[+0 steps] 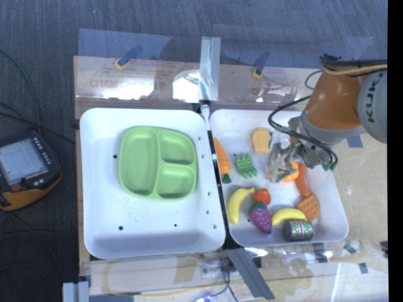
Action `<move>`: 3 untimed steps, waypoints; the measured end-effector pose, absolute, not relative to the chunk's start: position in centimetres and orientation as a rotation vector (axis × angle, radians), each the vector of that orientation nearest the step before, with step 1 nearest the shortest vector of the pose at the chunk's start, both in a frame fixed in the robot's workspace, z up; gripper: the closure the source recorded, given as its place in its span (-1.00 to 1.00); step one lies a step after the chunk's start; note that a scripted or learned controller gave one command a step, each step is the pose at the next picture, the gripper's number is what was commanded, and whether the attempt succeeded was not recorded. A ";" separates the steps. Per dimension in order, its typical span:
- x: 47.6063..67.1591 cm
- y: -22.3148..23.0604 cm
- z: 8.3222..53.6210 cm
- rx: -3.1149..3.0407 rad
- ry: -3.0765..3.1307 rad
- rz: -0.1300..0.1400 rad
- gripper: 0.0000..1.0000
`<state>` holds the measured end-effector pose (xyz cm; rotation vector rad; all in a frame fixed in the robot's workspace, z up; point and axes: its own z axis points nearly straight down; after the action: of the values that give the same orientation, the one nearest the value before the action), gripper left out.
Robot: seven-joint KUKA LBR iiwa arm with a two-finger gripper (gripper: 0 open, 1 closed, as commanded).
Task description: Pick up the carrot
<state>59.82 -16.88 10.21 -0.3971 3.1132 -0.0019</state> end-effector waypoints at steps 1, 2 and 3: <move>61.9 -14.3 17.5 -0.488 3.095 -0.004 1.00; 58.9 -20.0 9.1 -1.022 2.960 -0.001 1.00; 52.6 -17.8 9.3 -0.809 3.015 -0.017 1.00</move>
<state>52.57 -17.75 9.30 -0.8090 3.0145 -0.0170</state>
